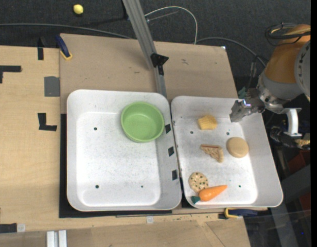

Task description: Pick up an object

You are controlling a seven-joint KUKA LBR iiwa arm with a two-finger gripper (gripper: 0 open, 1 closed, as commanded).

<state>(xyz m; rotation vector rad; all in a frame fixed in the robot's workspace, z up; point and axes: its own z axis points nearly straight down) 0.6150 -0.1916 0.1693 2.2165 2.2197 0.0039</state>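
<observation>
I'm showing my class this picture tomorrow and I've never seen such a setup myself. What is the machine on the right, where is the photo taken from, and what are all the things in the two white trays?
The photo comes from one fixed camera above the bench, looking down at a slant. The machine on the right is a robot arm, grey with an orange band; its job is to pick up an object. Its end effector, the grasping part, hangs over the upper right edge of the right bin, with nothing visibly held. I cannot tell whether it is open or shut.

The left bin holds a green bowl. The right bin holds what look like toy foods: a yellow chunk, a tan round piece, a brown wedge, a speckled cookie and an orange carrot.
</observation>
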